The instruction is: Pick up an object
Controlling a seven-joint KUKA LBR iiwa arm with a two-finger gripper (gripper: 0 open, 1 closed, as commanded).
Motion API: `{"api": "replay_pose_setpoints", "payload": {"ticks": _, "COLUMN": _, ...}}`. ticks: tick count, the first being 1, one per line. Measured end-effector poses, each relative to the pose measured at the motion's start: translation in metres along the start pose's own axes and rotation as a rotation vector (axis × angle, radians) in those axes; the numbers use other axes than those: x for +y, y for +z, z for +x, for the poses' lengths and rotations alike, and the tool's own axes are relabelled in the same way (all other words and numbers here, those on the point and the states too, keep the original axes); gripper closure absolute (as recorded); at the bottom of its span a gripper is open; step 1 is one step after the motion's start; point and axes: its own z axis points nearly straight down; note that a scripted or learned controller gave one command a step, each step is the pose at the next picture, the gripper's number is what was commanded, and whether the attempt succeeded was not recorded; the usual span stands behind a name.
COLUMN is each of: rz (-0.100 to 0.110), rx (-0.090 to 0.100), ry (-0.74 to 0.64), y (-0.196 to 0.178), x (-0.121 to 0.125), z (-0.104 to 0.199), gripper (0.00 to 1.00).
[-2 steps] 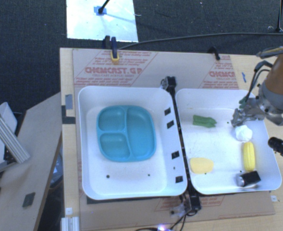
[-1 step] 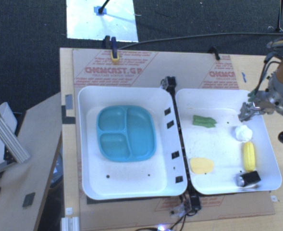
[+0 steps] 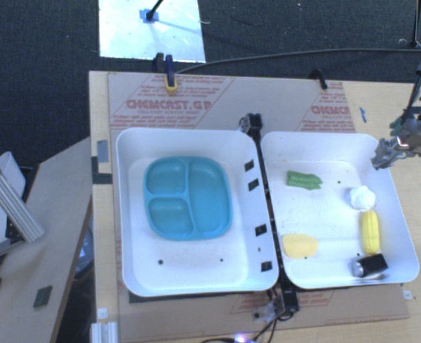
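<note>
The gripper (image 3: 387, 151) hangs over the far right rim of the right bin (image 3: 403, 224); I cannot tell its state, and nothing shows in it. That bin holds a green piece (image 3: 304, 180), a white lump (image 3: 362, 197), a yellow corn cob (image 3: 369, 231), a pale yellow piece (image 3: 299, 246) and a black cylinder (image 3: 369, 265). The left bin (image 3: 135, 263) holds a blue divided plate (image 3: 188, 197). Red "CHEMCAST GP" print repeats across the sheet (image 3: 217, 95) beneath.
</note>
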Motion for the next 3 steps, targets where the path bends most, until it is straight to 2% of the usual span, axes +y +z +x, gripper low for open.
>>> {"api": "replay_pose_setpoints", "payload": {"ticks": 1, "rz": 0.004, "rx": 0.003, "ry": -0.005, "y": 0.002, "x": 0.014, "z": 0.054, "gripper": 1.00}}
{"api": "replay_pose_setpoints", "payload": {"ticks": 2, "rz": 0.006, "rx": 0.004, "ry": -0.005, "y": 0.011, "x": 0.008, "z": 0.111, "gripper": 1.00}}
{"api": "replay_pose_setpoints", "payload": {"ticks": 3, "rz": 0.005, "rx": 0.004, "ry": -0.005, "y": 0.013, "x": 0.021, "z": 0.165, "gripper": 1.00}}
